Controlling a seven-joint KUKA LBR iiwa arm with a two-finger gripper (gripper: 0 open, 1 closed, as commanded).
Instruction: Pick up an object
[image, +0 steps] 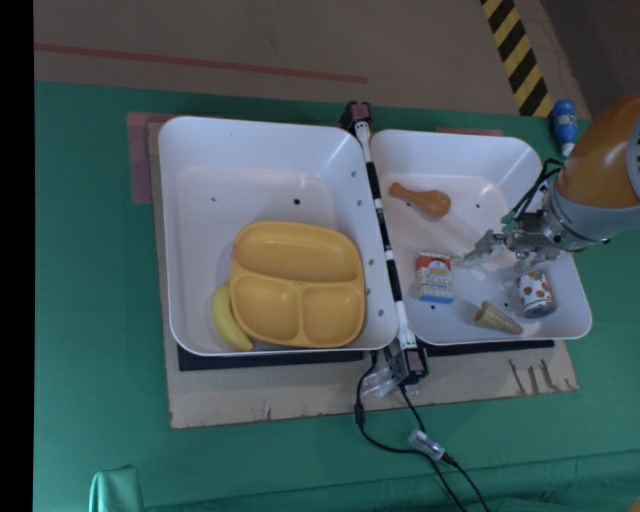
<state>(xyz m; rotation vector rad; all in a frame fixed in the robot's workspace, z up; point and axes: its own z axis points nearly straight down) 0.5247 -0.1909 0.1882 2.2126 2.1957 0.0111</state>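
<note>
Gripper (497, 243) hovers over the right bin (480, 150), whether spread or shut I cannot tell; the small carton (435, 277) stands just left and nearer the camera, upright

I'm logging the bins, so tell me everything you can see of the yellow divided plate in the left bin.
The plate is a yellow-orange tray with rounded corners that looks like plastic. It has three compartments: one long one across the far side and two smaller ones nearer the camera. It lies flat, right side up, in the near right part of the left bin, with nothing in its compartments. A banana lies against its near left edge, partly tucked under it.
</note>
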